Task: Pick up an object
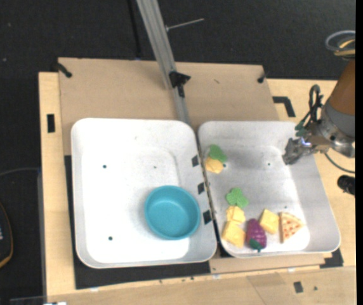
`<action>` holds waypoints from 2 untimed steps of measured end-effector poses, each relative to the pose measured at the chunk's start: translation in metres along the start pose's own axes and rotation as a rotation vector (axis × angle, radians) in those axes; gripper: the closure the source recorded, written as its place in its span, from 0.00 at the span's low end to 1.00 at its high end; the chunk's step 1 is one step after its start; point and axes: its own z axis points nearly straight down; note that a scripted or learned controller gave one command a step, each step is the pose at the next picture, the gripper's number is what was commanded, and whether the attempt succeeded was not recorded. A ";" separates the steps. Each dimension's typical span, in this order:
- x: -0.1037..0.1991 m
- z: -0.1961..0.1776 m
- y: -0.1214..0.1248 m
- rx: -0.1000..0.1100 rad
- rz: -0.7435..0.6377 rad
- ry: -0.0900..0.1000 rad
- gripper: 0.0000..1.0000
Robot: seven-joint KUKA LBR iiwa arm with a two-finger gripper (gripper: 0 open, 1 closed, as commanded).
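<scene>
Single arm reaches in from the right, end effector [294, 150] over the upper right corner of the right bin [257, 135], well apart from the toys; it is small and dark here, so open or closed cannot be told, and nothing shows in it. No target named, so any toy counts. Right bin holds all the candidates: a yellow-green corn-like piece [214, 159] alone near the left wall, a green leafy piece [236, 197] lower down, then a tight cluster along the bottom edge with yellow cheese blocks [234, 229], purple grapes [256, 233], another yellow block [268, 220] and a pizza slice [289, 225]. Left bin [105, 145] holds one blue bowl [171, 211] near its lower right corner, upright, nothing visible inside. Handling guess: toys look like light hard plastic, stiff, smooth and a bit slippery, not fragile. Corn piece is probably the easiest pick since it sits by itself, though it lies close to the bin wall; pinch across its narrow middle. Cluster pieces touch or nearly touch each other, so fingers risk nudging neighbours; the pizza slice at the cluster's right end is flat and low, harder to pinch. Bowl would need a rim grasp, one finger inside. Both bins sit side by side on the tabletop [112, 88].
</scene>
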 end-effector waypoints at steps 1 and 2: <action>0.005 -0.046 0.005 -0.004 -0.001 0.000 1.00; 0.004 -0.084 0.006 -0.004 -0.002 0.000 1.00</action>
